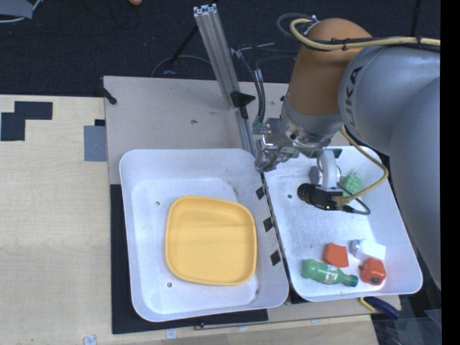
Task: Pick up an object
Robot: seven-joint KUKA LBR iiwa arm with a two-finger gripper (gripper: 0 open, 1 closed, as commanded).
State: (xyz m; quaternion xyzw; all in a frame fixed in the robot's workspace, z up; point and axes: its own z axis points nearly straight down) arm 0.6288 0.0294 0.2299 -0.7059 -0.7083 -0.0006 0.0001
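The left shallow white bin (136, 192) on the table holds a rounded-square yellow plastic plate (210, 240), lying flat in the middle of the bin floor. It looks stiff and light, but also broad and smooth. A grip would have to go on its raised rim, because the flat face offers nothing to pinch.

The claw (267, 155) hangs over the far end of the strip where the two bins meet, at the far left corner of the right shallow white bin (291, 228). I cannot tell whether it is open or closed, and nothing is visibly held in it. The plate lies nearer the camera and to the left of the claw, apart from it.

The small things sit at the near end of the right bin, well apart from the claw:
- **Small green plastic bottle (327, 272):** it lies on its side. It is probably light and hard and could roll, so it is best pinched across its body.
- **Small orange block (336, 254):** it sits just beside the bottle. Its flat sides should make it the easiest to grip.
- **Small white piece (368, 249) and red-orange rounded toy (372, 270):** they lie close together, so one may get nudged when the other is taken.
- **Small knobbly green toy (351, 184):** it lies further back, by the right wall of the bin, and is the closest of the small things to the claw.
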